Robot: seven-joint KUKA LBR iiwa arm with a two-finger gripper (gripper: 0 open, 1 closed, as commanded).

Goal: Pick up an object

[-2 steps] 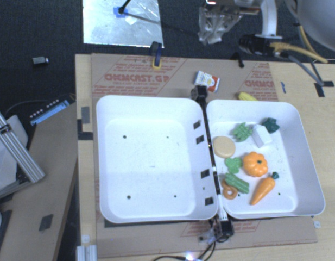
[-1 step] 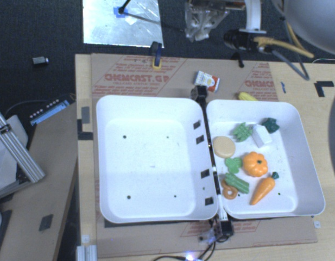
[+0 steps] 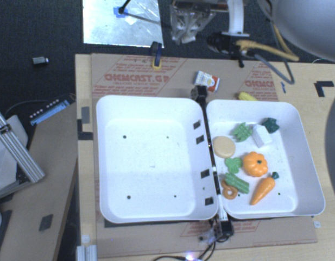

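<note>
The carrot (image 3: 263, 189) lies slantwise, tip toward the right bin's (image 3: 305, 145) near-left; the pincer's (image 3: 184, 29) state is unclear.

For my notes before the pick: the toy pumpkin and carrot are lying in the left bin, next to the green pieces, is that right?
Not quite: the pumpkin and carrot lie in the right bin, not the left, beside the green pieces, as the camera view shows.

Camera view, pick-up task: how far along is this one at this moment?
Nothing looks done yet. The gripper is up beyond the far edge of the bins, with no object visibly between its fingers. The toys sit in the right bin: pumpkin, carrot, round tan disc and the green pieces. Left: descend into that bin, close on one object and lift it.
</note>
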